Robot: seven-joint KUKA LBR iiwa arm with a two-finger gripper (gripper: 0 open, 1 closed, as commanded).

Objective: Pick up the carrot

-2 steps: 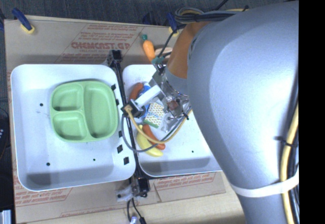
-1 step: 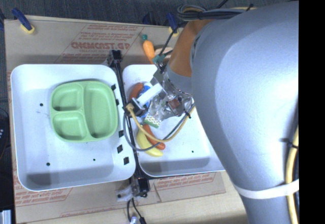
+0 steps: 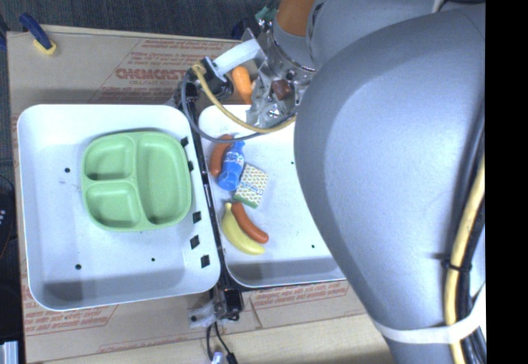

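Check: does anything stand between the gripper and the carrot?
Nothing visible does. The carrot sits right beside the gripper; the banana and blue toy lie nearer the camera, clear of both.

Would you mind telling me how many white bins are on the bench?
2. The left bin holds a green plate. The right bin holds the toy food, and the arm covers much of it, so items there may be hidden.

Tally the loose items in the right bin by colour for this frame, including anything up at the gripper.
Orange: 3 - carrot up at the gripper, sausage, sausage
Yellow: 1 - banana
Blue: 1 - blue packet
Patterned: 1 - sponge block
Total: 6
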